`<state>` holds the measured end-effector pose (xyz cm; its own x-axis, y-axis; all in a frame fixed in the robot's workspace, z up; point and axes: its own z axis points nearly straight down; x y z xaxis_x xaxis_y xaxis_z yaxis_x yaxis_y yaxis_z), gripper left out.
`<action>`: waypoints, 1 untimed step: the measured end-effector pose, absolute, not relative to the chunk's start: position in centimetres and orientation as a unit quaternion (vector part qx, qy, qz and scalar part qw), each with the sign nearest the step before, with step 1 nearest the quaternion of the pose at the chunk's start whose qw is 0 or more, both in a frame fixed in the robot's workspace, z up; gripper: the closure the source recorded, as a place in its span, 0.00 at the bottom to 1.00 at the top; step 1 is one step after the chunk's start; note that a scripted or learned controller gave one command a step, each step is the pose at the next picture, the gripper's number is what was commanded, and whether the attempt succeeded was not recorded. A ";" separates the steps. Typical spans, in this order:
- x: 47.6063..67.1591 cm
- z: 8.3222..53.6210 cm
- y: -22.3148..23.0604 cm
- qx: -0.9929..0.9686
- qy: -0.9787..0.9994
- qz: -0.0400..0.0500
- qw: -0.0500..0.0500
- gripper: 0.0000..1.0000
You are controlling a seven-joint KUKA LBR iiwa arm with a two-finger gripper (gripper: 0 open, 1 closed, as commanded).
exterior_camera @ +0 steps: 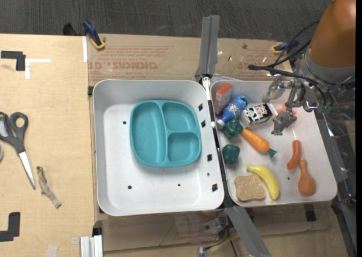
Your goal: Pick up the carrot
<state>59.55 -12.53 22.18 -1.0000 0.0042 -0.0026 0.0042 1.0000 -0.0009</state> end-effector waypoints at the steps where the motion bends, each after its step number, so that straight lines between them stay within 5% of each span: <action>1: 57.6 11.6 -11.4 -0.014 1.000 0.000 0.001 0.00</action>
